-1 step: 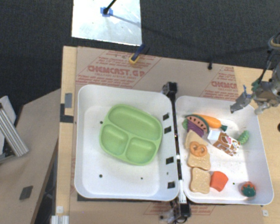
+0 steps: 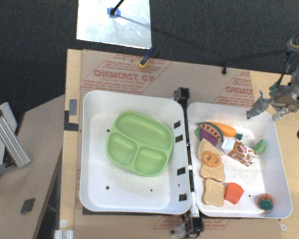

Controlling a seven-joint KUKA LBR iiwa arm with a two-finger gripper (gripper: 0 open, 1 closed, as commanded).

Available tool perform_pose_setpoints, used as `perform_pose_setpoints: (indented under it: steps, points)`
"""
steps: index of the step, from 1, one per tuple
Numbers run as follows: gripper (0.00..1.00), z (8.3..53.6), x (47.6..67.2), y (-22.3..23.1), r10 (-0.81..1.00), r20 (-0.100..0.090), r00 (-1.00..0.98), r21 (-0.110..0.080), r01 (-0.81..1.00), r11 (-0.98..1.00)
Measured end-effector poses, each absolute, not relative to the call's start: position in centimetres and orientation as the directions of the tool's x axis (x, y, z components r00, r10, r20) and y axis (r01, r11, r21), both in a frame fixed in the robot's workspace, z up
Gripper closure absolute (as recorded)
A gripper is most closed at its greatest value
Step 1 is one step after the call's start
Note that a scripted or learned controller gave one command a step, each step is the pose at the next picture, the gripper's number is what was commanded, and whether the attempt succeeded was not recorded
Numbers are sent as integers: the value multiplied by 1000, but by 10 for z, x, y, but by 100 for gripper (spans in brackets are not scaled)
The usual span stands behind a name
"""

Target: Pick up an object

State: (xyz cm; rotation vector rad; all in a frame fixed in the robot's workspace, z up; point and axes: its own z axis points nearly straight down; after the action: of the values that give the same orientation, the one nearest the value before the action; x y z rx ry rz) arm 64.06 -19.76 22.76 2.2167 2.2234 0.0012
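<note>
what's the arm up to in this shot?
The gripper hangs open above the back right corner of the right bin, with nothing between its fingers. That bin holds toy food: a carrot, a pretzel, two bread slices, an orange block and a few other pieces. The left bin holds a green divided plate. Nothing has been picked up.
</note>
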Motion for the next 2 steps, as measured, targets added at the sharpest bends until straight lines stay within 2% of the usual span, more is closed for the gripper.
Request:
perform_pose_setpoints:
  steps: [2]
  points:
    - [0, 103, 635, -194, 1000, 1, -1, -4, 1000, 2]
